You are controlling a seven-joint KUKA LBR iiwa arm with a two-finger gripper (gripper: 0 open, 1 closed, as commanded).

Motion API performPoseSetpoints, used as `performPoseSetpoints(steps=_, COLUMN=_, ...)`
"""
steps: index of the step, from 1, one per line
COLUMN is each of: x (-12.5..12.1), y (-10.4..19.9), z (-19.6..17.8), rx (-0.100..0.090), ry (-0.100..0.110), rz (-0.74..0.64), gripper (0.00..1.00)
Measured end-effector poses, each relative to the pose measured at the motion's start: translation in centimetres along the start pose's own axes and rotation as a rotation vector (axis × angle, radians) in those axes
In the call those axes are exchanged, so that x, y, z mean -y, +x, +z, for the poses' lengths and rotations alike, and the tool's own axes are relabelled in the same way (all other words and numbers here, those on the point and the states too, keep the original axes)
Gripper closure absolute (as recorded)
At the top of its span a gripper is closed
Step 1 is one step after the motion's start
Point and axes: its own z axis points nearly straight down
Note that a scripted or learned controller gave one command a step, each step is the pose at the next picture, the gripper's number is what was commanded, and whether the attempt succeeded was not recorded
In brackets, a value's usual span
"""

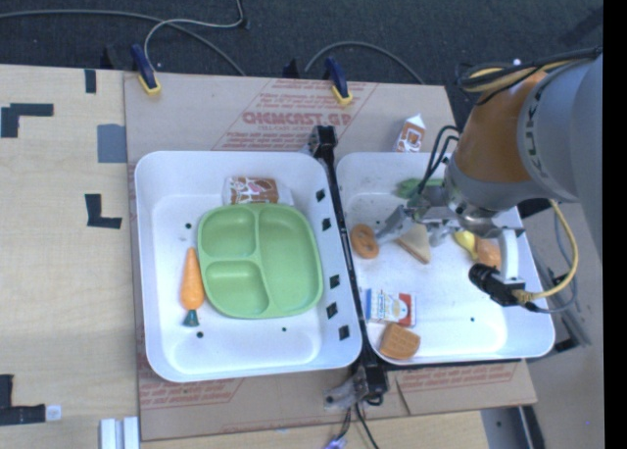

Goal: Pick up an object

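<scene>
I'm looking down on two white bins, and the arm [519, 133] reaches in from three o'clock over the right bin [529, 339]. Its gripper [428, 219] sits low near the centre of that bin, right above a pale wedge-shaped piece [417, 245] that looks like a slice of bread or cheese. From here the fingers appear spread apart, one grey finger [394, 222] angling out toward nine o'clock, and I see nothing clamped between them; the wedge lies just under them on the bin floor. A small round brown disc [364, 241] lies at nine o'clock of the gripper, near the divider between the bins. Something green [408, 186] peeks out at eleven o'clock of the gripper. At four o'clock of it are a yellow piece [464, 239] and an orange piece [487, 253], partly hidden by the wrist. Toward six o'clock lie a small white carton [389, 307] and, below it, a brown cookie-like piece [400, 341]. The left bin [157, 182] holds a green divided plate [261, 261], a carrot [191, 282] at its nine o'clock, and a small brown-labelled packet [252, 189] at its twelve.
</scene>
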Motion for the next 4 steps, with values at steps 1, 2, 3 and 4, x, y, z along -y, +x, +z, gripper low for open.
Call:
performPoseSetpoints(steps=1, x=0.4, y=-5.7, z=6.0, rx=0.002, ry=-0.003, rz=0.002, gripper=0.0)
performPoseSetpoints(steps=2, x=-7.0, y=-0.6, z=6.0, rx=0.001, ry=-0.005, rz=-0.001, gripper=0.0)
performPoseSetpoints(steps=3, x=-6.1, y=0.1, z=6.0, rx=0.003, ry=-0.004, rz=0.001, gripper=0.0)
performPoseSetpoints(steps=4, x=-10.0, y=-1.4, z=6.1, rx=-0.001, ry=0.005, rz=0.001, gripper=0.0)
